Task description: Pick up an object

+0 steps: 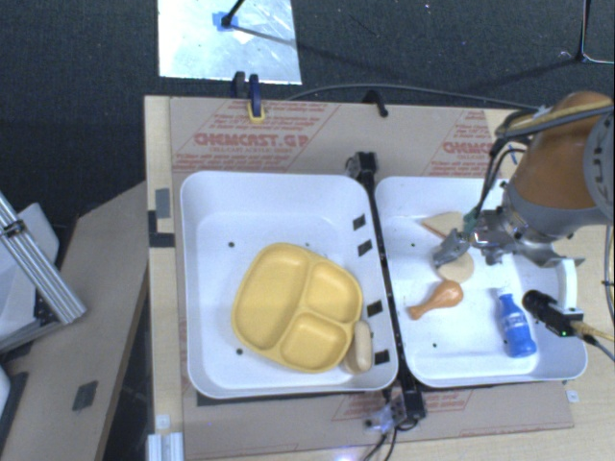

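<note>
Orange toy drumstick (438,298) in the right bin (423,353): long axis runs lower left to upper right, thin handle end toward the divider, bulbous end just below the gripper (452,254). Whether the gripper is wide or narrow cannot be told. One blue bottle (515,325) lies beside it, nearly upright in view. One beige flat piece (444,224) lies farther back. The left bin (207,257) carries one yellow three-compartment tray (288,305) and one tan bread roll (360,346).

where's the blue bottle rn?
The blue bottle lies in the right bin, near its right wall toward the front, just right of the orange drumstick toy and below the gripper.
</note>
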Controlling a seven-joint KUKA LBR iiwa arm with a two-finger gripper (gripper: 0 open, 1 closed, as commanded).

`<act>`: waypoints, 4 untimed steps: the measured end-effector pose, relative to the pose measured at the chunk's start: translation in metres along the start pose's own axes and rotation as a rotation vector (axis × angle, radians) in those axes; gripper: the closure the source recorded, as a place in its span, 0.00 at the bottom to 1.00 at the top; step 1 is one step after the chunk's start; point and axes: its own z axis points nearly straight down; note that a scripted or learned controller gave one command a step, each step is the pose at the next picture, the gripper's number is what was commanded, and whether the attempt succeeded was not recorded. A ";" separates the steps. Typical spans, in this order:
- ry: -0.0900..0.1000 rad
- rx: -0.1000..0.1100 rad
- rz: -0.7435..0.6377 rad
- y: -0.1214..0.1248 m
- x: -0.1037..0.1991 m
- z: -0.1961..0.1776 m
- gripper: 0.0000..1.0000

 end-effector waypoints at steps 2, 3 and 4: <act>-0.001 -0.005 0.000 0.001 -0.001 0.049 1.00; -0.002 -0.008 -0.002 0.002 -0.004 0.005 1.00; -0.002 -0.011 -0.003 0.003 -0.002 -0.059 1.00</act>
